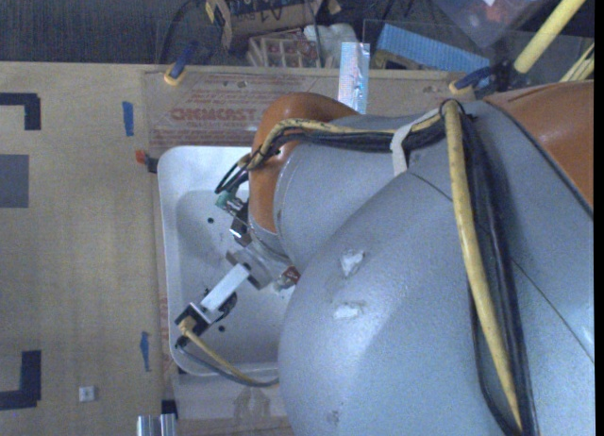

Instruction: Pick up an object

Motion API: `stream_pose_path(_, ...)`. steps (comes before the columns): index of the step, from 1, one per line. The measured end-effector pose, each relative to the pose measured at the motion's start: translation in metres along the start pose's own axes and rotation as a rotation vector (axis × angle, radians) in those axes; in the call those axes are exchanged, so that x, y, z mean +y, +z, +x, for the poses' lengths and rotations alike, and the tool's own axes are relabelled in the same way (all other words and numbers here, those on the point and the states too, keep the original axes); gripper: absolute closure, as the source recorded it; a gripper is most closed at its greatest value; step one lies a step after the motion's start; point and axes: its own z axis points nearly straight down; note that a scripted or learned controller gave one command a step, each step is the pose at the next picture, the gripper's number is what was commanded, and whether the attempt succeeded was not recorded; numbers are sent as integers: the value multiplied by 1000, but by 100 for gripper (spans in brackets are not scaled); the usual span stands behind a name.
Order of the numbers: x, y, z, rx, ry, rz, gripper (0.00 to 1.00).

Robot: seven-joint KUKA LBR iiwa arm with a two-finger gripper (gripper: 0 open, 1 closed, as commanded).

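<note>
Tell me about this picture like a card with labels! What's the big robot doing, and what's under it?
robot: a big grey arm coming in from the right and covering much of the picture
colour stripe: orange band near the wrist
reaching over: white bin, with the wrist end down over it
things in the bin: mostly hidden by the arm, cannot tell
underneath: pale wooden bench
small marks: blue tape stuck on the bench

Arm (406, 264) reaching from the right over the bin (175, 179), bin on the bench (75, 236), box (264, 5) behind the bench
</note>
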Motion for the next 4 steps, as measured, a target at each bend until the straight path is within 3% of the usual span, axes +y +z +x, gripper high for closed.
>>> stream_pose_path(2, 34, -23, -7, 5, 628, -3, 100)
stream_pose_path(3, 37, 92, -8, 11, 438, 1, 100)
stream_pose_path(4, 2, -26, -1, 6, 630, -3, 100)
